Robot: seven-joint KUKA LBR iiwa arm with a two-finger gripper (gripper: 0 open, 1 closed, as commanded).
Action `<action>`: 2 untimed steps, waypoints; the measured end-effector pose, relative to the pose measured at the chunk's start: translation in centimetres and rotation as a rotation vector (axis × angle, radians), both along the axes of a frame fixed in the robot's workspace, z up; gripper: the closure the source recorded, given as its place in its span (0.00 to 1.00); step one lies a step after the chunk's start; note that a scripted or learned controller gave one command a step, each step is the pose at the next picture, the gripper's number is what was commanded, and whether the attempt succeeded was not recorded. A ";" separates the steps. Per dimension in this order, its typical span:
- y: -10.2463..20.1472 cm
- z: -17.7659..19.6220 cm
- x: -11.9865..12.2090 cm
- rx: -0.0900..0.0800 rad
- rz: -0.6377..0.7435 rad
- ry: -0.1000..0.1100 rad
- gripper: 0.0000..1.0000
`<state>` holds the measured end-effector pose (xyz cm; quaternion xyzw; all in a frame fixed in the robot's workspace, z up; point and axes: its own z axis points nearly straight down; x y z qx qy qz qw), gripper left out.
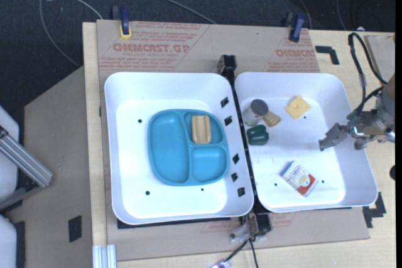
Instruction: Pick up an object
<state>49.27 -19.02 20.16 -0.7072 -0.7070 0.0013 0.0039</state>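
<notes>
My gripper (344,141) hangs over the right side of the right bin (333,88), open, with nothing between its fingers. One dark finger (329,138) points toward the bin's middle. A white, red and blue packet (298,177) lies below and left of the gripper, apart from it. Further left are a yellow block (297,107), a grey can (255,112), a small tan piece (271,119) and a green object (257,134).
The left bin (125,154) holds a blue divided plate (169,147) with a tan item (200,128) in its upper right compartment. A black divider (237,135) runs between the bins. Cables (358,66) hang near the arm at the right.
</notes>
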 end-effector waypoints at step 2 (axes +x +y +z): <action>-1.3 -9.6 -0.7 0.000 0.000 -0.001 0.00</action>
